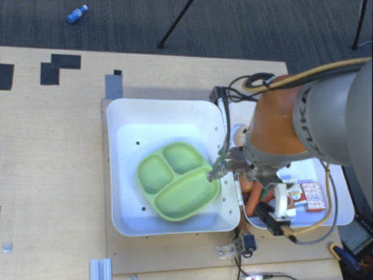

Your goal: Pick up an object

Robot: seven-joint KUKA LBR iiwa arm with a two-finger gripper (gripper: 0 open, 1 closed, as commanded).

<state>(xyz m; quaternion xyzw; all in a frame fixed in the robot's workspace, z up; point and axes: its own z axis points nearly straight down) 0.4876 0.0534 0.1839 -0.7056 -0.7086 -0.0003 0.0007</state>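
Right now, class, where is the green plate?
The green plate lies in the left bin, toward its right wall, with the gripper at its right rim.

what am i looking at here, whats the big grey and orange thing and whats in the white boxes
You are looking down at a slant from one camera fixed above a wooden bench. The big grey and orange thing is a robot arm reaching in from the right. Its tool hangs at the wall between two shallow white bins, touching or nearly touching the edge of a green divided plate that lies in the left bin. I cannot tell whether it grips anything. The right bin, mostly hidden by the arm, has a carrot-like orange thing and a small red and white box. A blue bottle lies on the carpet beyond.
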